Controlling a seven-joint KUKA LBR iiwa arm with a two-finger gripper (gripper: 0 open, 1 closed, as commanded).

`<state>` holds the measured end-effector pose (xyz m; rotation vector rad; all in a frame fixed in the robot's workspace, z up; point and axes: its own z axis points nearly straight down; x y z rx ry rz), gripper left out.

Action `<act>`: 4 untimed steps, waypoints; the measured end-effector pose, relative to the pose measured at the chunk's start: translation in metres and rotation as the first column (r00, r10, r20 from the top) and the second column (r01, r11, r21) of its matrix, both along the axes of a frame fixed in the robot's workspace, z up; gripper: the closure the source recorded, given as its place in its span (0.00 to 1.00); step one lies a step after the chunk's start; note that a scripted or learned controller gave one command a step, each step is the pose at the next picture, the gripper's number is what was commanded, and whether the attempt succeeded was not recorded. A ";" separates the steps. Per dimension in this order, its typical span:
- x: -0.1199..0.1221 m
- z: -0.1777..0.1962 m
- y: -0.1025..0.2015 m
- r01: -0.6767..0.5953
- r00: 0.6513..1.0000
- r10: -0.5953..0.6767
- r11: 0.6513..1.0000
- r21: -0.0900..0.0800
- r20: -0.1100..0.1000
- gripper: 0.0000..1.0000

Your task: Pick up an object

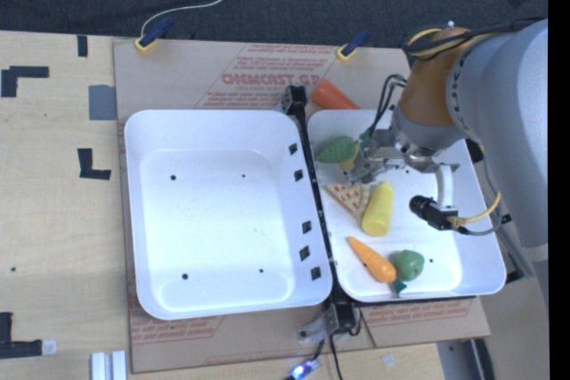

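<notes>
1. Where the grey arm (499,93) comes in from the right of the camera view, its orange band (432,89) sits above the wrist, and the tool (370,163) hangs low over the upper left part of the right bin (476,276).
2. Whether the tool is apart or together, I cannot tell from this slant; the wrist body hides most of it, and nothing shows plainly clamped in it.
3. Just left of the tool lies a green leafy toy (336,149), close against the bin's left wall.
4. Below the tool a tan, waffle-patterned wedge (348,196) lies flat, and a yellow corn-like piece (378,207) rests beside it on the right, touching or nearly so.
5. Lower in the same bin an orange carrot (372,259) lies at a slant, its tip near a round green fruit (408,263) by the front wall.
6. A small black fitting with a yellow cable (435,213) hangs off the arm over the bin's right half.
7. An orange-red thing (334,94) lies outside the bins, behind the right bin's back rim, on the brown board (258,71).
8. Side by side with it, the left bin (142,191) shows its white floor with a few dark dots.
9. Both bins stand on the board, which lies on the wooden table (53,218); a yellow and blue clamp (152,33) grips the board's far left corner.
</notes>
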<state>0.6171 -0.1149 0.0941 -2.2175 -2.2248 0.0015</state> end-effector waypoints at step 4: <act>-0.008 -0.011 -0.052 0.005 1.000 -0.005 1.000 0.000 0.001 1.00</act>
